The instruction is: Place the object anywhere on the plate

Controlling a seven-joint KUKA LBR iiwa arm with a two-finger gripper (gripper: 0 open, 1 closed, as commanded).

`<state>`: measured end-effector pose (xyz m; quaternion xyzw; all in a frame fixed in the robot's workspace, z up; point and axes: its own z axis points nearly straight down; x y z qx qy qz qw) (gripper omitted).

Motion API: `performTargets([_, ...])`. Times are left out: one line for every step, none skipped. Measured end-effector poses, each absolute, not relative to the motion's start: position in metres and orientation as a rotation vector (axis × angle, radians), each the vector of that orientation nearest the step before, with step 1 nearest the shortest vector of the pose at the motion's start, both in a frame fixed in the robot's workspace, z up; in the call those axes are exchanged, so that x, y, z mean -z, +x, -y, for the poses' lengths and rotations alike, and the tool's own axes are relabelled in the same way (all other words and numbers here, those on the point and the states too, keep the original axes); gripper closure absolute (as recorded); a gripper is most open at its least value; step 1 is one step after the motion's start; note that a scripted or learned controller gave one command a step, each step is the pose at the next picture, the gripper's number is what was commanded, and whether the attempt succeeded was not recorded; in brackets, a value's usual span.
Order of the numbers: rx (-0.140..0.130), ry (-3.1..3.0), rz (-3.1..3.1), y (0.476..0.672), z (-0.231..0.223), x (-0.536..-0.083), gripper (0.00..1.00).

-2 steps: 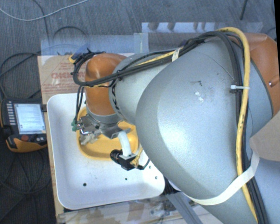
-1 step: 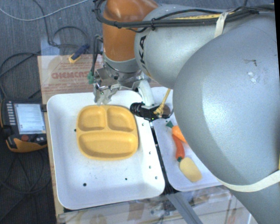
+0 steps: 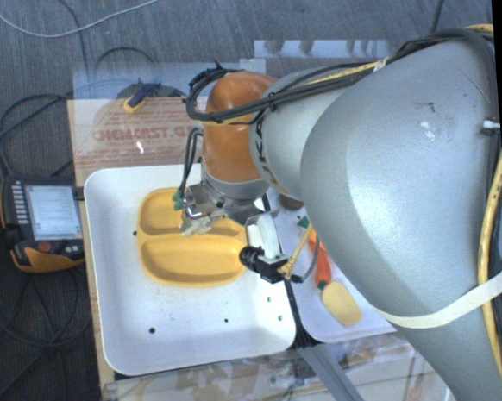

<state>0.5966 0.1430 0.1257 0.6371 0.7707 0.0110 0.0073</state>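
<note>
The yellow plate (image 3: 190, 248) has two compartments and lies in the left bin (image 3: 122, 318). The gripper (image 3: 196, 217) sits over the plate's upper compartment; its state cannot be determined.

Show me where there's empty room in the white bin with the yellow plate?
Left bin: bare floor runs along the near wall below the yellow plate, and a strip lies between the plate and the left wall. It is crowded over the plate's far half, where the gripper hangs. In the right bin, a yellow object and an orange one lie beside the arm.
</note>
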Motion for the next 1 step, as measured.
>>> performTargets([0.008,2.082,-2.350,0.6526,-0.1629,-0.1401,1.00])
